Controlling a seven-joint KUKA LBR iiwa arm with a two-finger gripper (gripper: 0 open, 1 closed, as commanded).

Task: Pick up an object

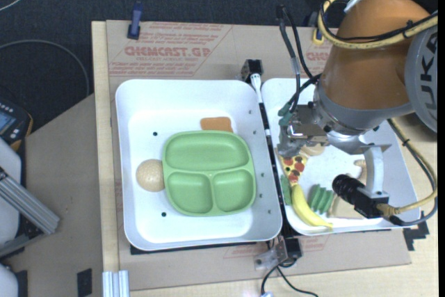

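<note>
The arm [379,59] enters from three o'clock and fills the upper right of the camera view. Its broad orange band bulges toward one o'clock, with the grey wrist section directly beneath it, pointing steeply downward. Black and yellow cables loop over the band and trail along the wrist toward five o'clock. The claw [295,139] hangs below the wrist, toward eight o'clock from the band, its metal body seen nearly end-on. From this slant its tips are hidden under the wrist hardware, so their spacing cannot be read.
</note>
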